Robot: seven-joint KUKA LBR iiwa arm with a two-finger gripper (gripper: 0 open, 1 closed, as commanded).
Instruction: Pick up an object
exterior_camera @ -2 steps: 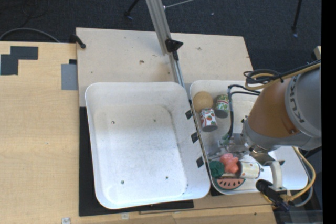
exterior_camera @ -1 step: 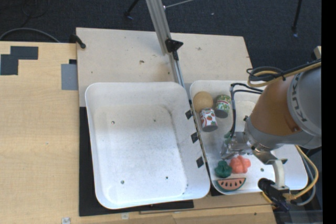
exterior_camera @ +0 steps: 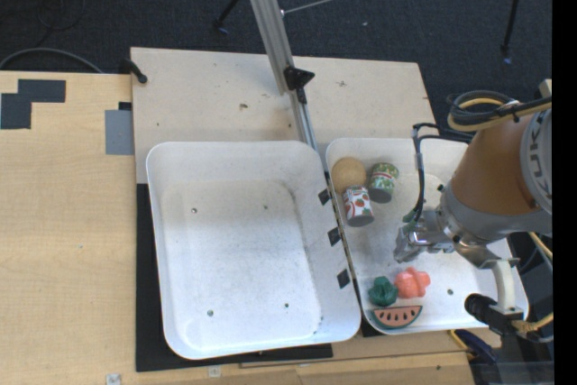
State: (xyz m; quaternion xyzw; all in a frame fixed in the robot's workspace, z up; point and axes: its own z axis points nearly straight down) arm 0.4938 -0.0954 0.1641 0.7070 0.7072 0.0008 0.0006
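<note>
The right bin (exterior_camera: 356,275) holds a tan round object (exterior_camera: 348,172), a green-and-white can (exterior_camera: 383,181), a red-and-white can (exterior_camera: 358,206), a green leafy toy (exterior_camera: 383,290), an orange-pink toy (exterior_camera: 412,282) and a watermelon slice (exterior_camera: 398,316). My gripper (exterior_camera: 413,244) hangs over the middle of this bin, just above the orange-pink toy and right of the red-and-white can. Its metal tip points down-left. Nothing is visibly held between its fingers.
The left bin (exterior_camera: 171,185) lies beside the right one, with black clips (exterior_camera: 333,235) along the shared rim. A slanted aluminium post (exterior_camera: 270,22) rises behind the bins. The arm's orange band (exterior_camera: 500,167) covers the right bin's far right side.
</note>
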